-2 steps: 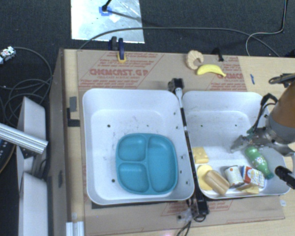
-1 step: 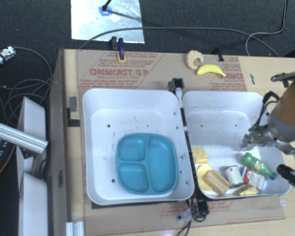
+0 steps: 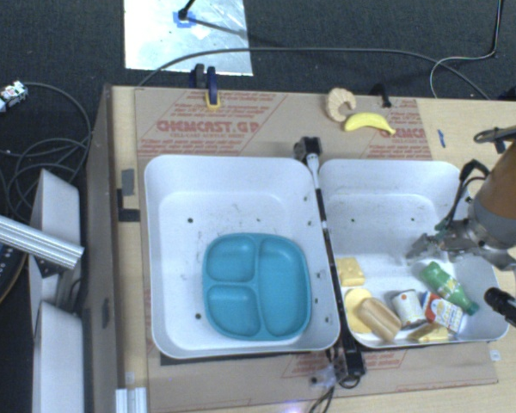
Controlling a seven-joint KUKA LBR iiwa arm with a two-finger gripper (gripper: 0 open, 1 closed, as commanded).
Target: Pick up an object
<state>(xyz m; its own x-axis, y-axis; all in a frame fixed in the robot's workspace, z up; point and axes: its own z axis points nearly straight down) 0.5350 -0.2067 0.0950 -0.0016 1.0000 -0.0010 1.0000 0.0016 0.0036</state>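
We saw the things that could be picked up gathered in the near part of the right bin (image 3: 387, 183): a green bottle (image 3: 447, 284) lying tilted near the right wall, a small white cup (image 3: 405, 304) on its side just left of it, a red and white packet (image 3: 447, 313) at the bottle's near end, a tan sausage-shaped piece (image 3: 377, 317) on a round yellow piece (image 3: 358, 304), and a pale yellow block (image 3: 351, 271) close to the wall between the bins. The hand (image 3: 426, 246) sat low inside the right bin, just left of and beyond the green bottle, and no thing showed between its fingers; from this angle we could not tell whether it was spread or closed. The arm (image 3: 507, 192) came in from the right edge, its orange band above the wrist. The left bin (image 3: 232, 183) held a blue divided tray (image 3: 257, 284) in its near half. On the surface (image 3: 275, 123) beyond the bins lay a yellow banana (image 3: 368, 123) with a beige ring-shaped piece (image 3: 340, 103) touching it on its far left, and a blue and yellow clamp (image 3: 210, 84) stood at the far edge to the left.
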